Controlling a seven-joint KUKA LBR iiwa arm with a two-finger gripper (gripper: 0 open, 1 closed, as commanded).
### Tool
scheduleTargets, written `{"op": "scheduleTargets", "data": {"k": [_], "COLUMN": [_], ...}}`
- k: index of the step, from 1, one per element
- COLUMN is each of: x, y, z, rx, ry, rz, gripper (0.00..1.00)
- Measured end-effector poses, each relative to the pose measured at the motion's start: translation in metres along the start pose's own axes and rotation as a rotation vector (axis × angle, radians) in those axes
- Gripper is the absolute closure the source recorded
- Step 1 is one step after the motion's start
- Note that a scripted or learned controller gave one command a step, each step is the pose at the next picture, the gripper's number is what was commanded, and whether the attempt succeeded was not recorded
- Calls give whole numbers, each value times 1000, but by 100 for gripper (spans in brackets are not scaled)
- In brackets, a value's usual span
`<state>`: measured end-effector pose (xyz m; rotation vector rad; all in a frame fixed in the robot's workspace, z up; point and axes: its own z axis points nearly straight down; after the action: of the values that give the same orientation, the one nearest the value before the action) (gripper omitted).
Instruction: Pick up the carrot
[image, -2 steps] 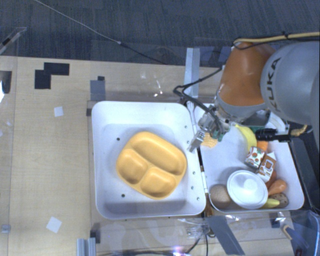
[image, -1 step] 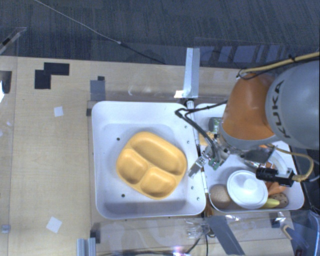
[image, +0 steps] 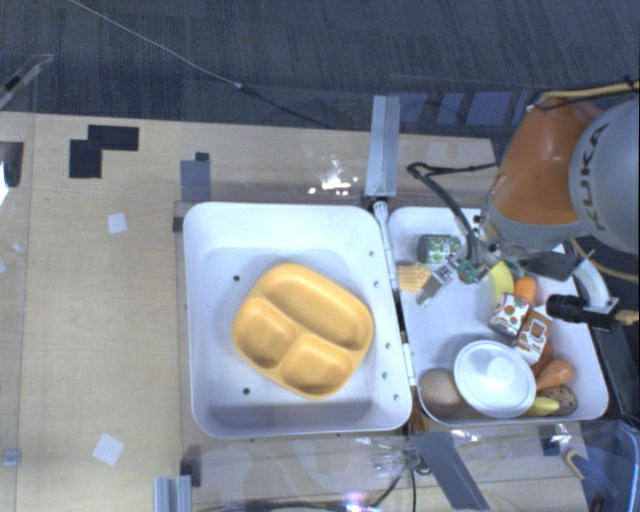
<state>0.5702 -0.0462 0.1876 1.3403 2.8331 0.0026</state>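
Orange and tapered, the carrot (image: 553, 374) lies in the right bin (image: 440, 340), near that bin's right wall toward its front right corner; you see its smooth skin tucked just beside the white bowl (image: 494, 378) and below a small printed carton (image: 522, 322). The bowl is round, glossy and shallow-rimmed. At its left sits a dull brown, potato-like lump (image: 439, 391), and along the bin's front edge a yellow banana (image: 546, 405) curves under the bowl's rim.

Your hand (image: 452, 272) hangs over the back half of the right bin, close to its left wall, well apart from the carrot. Metal and wiring crowd it, so you cannot tell whether it is released or clenched, and nothing shows clearly between its parts. Beside it rest a small green-labelled can (image: 436, 246), a pale yellow corn-like piece (image: 409, 276), and a yellow item (image: 501, 279) with a small orange ball (image: 526, 290) touching it.

The left bin (image: 210, 300) carries a mustard-yellow moulded tray (image: 302, 328), rounded at its corners, with three soft-edged compartments, lying tilted across the bin's middle. Both bins are matte white plastic on the pale wooden bench (image: 90, 330).
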Motion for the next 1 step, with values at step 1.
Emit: {"op": "scheduleTargets", "data": {"k": [1], "x": [-88], "y": [26], "z": [78], "rx": [-14], "ry": [-14], "rz": [-151], "gripper": [0]}}
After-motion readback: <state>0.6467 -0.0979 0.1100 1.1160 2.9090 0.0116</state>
